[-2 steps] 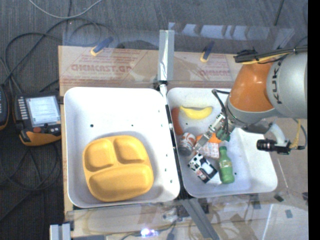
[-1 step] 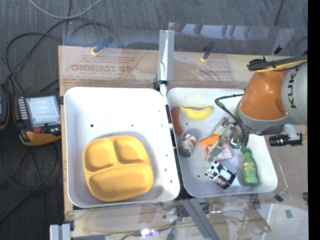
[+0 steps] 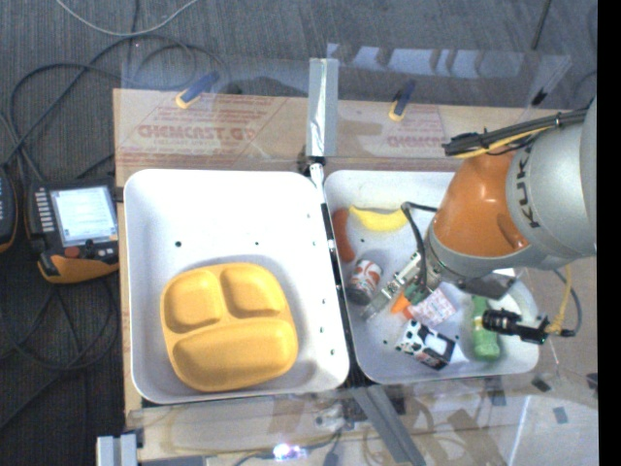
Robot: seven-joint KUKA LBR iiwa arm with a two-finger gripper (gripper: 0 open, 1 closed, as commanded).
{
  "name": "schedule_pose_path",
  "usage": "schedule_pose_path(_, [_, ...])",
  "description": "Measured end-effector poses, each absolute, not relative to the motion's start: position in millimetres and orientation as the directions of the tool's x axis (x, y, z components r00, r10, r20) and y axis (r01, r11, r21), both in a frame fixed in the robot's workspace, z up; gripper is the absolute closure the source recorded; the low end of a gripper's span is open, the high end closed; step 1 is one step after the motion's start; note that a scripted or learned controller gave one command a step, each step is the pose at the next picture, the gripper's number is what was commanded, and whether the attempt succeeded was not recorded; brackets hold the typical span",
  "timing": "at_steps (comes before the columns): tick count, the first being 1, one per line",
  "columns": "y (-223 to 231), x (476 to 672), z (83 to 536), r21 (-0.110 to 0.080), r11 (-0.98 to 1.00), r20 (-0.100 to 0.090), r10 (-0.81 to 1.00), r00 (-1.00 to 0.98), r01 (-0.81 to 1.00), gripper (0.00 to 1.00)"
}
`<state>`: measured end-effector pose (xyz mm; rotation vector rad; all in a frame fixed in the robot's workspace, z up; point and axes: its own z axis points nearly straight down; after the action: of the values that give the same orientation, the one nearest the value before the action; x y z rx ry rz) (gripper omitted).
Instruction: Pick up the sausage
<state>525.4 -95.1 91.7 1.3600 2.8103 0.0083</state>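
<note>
Reddish-orange and slim, the sausage (image 3: pixel 340 233) lies in the right bin (image 3: pixel 439 369) hard against its left wall, long axis running along that wall toward the far rim, with a yellow banana-like piece (image 3: pixel 379 219) just beside its far end and a small can (image 3: pixel 365 279) just beside its near end. The gripper (image 3: pixel 408 282) hangs low over the clutter to the sausage's right, so the reach looks leftward and slightly farther back; whether it is spread or pressed together I cannot tell. Beyond, the left bin (image 3: pixel 146 212) holds a yellow divided tray (image 3: pixel 230 324), and the wall leaves little room on the sausage's left side
</note>
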Motion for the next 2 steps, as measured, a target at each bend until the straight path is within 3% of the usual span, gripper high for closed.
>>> schedule_pose_path(1, [-146.8,575.5,145.2,-0.004,0.515,0.000,0.857,-0.515,0.857,0.00])
schedule_pose_path(2, [-104.6,614.9,91.8,0.000,0.551,-0.005,0.835,-0.551,0.835,0.00])
